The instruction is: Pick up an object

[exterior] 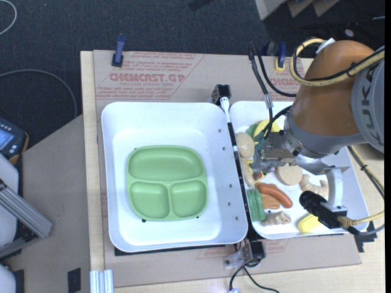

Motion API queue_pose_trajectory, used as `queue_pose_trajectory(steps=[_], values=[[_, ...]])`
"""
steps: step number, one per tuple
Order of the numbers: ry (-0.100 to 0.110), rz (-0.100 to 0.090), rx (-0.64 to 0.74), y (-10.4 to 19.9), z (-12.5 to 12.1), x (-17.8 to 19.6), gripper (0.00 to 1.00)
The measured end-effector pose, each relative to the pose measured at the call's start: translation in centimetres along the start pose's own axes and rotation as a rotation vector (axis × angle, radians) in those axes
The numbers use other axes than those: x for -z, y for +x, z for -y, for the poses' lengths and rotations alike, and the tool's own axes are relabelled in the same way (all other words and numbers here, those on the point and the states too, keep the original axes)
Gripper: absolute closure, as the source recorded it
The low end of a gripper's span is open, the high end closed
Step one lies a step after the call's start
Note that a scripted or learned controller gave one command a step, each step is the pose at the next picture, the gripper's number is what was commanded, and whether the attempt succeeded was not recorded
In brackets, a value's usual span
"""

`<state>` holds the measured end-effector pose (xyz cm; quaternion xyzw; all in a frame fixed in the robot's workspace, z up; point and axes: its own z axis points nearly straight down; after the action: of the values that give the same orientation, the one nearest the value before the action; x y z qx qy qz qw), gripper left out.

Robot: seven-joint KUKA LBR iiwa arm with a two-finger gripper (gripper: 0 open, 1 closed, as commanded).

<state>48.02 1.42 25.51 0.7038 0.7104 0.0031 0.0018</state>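
Note:
My gripper [264, 162] is lowered into the right bin [239, 110], over its left-middle part, among several toy foods. Just beneath and beside it lie a pale tan egg-shaped piece [244, 144], a round beige bun [289, 176] and an orange-red sausage [275, 195]. A yellow-green piece [263, 127] peeks out behind the wrist. The arm's orange band [333, 84] and grey wrist hide the bin's back right part.
The left bin [116, 163] holds a green divided tray [166, 182]. Along the right bin's front lie a green strip [255, 206], a beige lumpy piece [277, 218] and a yellow piece [308, 224]. A black divider [233, 148] runs between the bins.

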Motion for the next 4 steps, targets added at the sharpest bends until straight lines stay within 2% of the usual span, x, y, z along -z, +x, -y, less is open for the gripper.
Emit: queue_pose_trajectory(steps=[1, 2, 3, 4], values=[[0.016, 0.003, -0.015, -5.2, 0.4, -7.5, 1.00], [0.006, 0.005, -0.014, -11.3, -4.5, -17.5, 1.00], [-0.003, -0.001, -0.001, -3.7, -3.3, -6.4, 1.00], [0.004, -0.001, 0.000, 3.8, -0.5, -2.6, 1.00]])
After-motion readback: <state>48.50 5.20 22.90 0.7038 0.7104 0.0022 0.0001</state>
